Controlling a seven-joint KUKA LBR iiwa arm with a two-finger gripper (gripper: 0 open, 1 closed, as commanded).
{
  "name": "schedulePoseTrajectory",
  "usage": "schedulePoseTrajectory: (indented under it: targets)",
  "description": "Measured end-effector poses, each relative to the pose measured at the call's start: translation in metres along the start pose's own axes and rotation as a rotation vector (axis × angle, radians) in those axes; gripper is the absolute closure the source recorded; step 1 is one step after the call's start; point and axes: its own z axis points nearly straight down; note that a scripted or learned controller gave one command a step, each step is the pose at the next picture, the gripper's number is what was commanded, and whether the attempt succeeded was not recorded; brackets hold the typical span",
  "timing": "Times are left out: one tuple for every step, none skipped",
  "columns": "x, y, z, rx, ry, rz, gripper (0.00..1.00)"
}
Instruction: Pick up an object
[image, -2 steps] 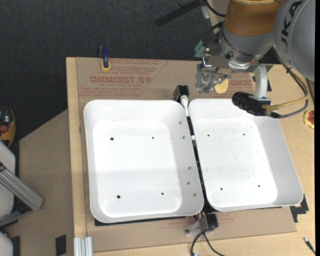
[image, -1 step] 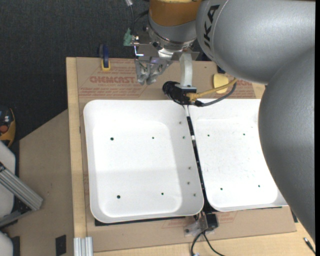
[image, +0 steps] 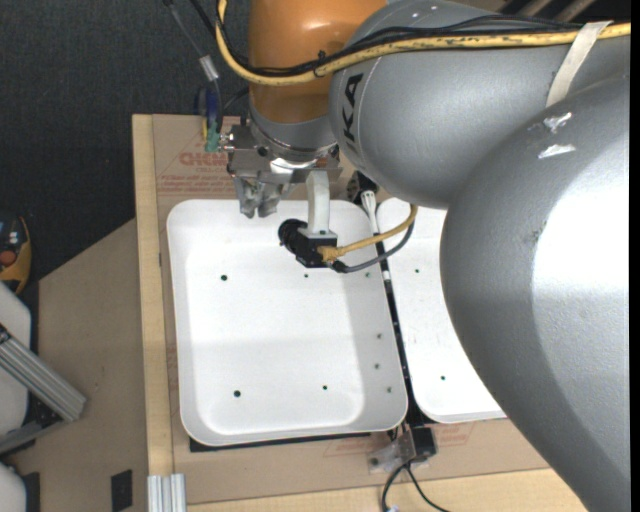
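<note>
The gripper (image: 258, 204) hangs at the upper rim of the left bin (image: 215, 340), in the upper middle of the frame. It is small and shadowed, so I cannot tell if it grips something. The big grey arm (image: 500, 150) hides most of the right bin (image: 440, 340), so I cannot tell where the object lies.

Dark carpet (image: 80, 100) surrounds the pale wooden bench (image: 150, 350).

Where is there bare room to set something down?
In the left bin the floor is bare from the near rim to the gripper at the far edge, where it is crowded. The right bin shows a bare strip beside it; the arm covers the rest.
</note>
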Motion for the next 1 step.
schedulePoseTrajectory:
  targets:
    - [-0.0027,-0.0191,-0.0447,-0.012,0.002,0.003,1.00]
